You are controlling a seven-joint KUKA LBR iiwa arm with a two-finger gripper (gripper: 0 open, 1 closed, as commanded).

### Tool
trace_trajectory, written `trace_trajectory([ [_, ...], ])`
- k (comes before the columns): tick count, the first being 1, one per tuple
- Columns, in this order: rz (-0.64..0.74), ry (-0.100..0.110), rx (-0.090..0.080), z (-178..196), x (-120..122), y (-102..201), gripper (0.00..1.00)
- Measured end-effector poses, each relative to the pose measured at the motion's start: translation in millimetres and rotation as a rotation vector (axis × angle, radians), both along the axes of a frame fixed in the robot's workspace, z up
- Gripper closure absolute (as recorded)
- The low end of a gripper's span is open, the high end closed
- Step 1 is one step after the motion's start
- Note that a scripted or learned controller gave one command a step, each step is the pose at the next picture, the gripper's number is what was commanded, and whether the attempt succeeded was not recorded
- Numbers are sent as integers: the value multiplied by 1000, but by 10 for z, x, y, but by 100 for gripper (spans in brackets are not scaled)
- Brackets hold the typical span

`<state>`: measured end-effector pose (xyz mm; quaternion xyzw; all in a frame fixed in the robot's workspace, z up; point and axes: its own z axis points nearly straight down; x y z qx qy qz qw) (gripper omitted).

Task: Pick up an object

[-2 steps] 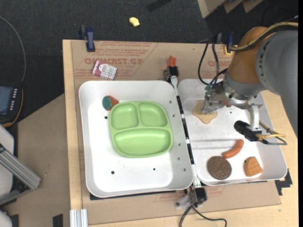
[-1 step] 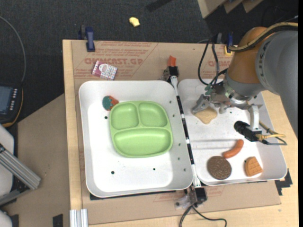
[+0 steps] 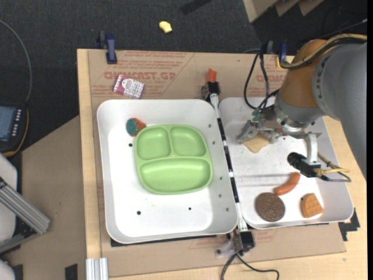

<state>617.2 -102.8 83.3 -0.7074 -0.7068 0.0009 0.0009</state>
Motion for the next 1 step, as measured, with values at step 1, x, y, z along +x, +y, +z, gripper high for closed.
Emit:
trace_trajectory([
  [1,1,-2,-1,123,7,2,100],
])
